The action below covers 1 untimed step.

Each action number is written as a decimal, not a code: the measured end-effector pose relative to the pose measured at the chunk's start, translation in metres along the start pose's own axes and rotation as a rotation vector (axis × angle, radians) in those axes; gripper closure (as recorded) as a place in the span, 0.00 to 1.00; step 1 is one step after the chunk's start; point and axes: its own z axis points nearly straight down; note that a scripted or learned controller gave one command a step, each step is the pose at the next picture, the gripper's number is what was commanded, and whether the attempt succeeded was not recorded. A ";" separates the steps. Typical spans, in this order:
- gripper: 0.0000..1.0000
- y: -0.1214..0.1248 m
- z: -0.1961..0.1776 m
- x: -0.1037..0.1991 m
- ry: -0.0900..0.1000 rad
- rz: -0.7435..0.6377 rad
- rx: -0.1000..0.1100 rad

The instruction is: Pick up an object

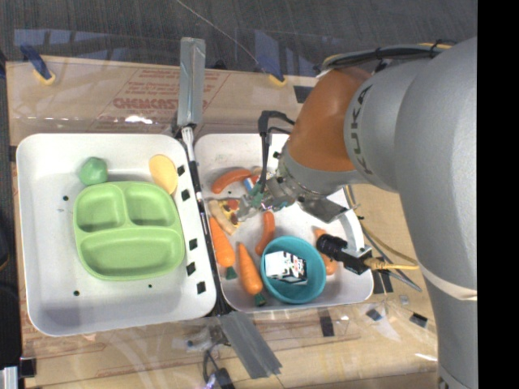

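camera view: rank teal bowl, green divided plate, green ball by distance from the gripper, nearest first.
From the gripper, in the right bin:
1. Teal bowl, same bin, just below-right of the gripper.
2. Green divided plate, left bin, middle.
3. Green ball, left bin, upper-left corner beyond the plate.

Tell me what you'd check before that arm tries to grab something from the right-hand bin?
1. Pincer over the right bin: ok.
2. Pincer open or shut: cannot tell.
3. Something already held: cannot tell.
4. Targets in reach: ok, carrots and a sausage lie near it.
5. Room around targets: not ok, items crowd against the blue bowl.
6. Left bin's green tray clear of the arm: ok.
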 end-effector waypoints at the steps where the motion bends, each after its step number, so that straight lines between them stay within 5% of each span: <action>1: 1.00 -0.060 -0.002 -0.026 0.001 -0.403 0.005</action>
